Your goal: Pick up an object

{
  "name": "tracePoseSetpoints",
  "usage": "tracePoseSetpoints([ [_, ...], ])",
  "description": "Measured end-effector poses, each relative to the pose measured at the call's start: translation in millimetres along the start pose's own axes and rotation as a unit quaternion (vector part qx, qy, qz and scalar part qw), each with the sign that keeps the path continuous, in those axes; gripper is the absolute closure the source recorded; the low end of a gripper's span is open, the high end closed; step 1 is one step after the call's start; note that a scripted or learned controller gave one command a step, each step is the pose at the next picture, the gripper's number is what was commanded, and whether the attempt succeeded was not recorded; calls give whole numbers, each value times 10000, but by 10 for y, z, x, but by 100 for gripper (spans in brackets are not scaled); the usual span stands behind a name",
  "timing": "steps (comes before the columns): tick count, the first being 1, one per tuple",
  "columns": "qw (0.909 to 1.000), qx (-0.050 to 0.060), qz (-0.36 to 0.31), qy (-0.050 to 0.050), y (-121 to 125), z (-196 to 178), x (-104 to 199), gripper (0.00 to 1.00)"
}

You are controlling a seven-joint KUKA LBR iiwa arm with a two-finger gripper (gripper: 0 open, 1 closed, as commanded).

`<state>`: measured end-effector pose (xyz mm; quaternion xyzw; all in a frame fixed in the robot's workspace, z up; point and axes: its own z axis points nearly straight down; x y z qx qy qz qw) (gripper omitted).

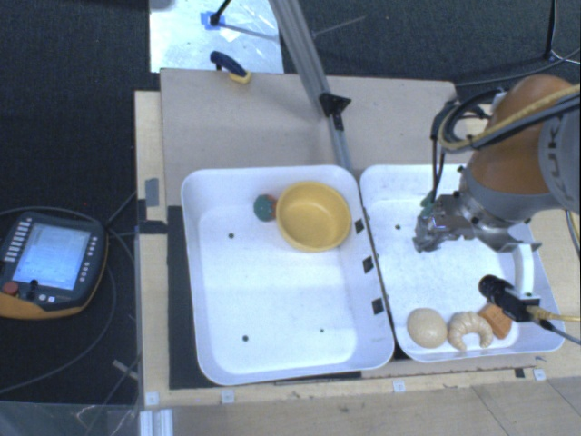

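Note:
The right bin (399, 271) holds a pale round bun-like object (426, 327), a beige croissant (469, 330) and a small orange piece (497, 317), all lying in its near right corner. My gripper (428, 236) hangs over the upper middle of this bin, well above and left of those three. I see nothing between its fingers. In the left bin (236, 325) a yellow bowl (313, 216) stands at the far right, with a small dark green ball (264, 207) touching its left side.
A black cylindrical fixture with a cable (504, 295) sits just above the croissant. A teach pendant (50, 262) lies on the floor at the left. A metal pole (304, 53) slants across the back of the bench.

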<state>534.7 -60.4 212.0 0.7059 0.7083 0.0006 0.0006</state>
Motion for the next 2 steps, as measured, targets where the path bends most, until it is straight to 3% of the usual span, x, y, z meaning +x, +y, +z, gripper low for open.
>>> tracePoseSetpoints([
  [1, 10000, 2, -11, 8, 87, -121, 562, 100],
  [2, 10000, 3, -7, 6, 333, -141, 1031, 100],
])
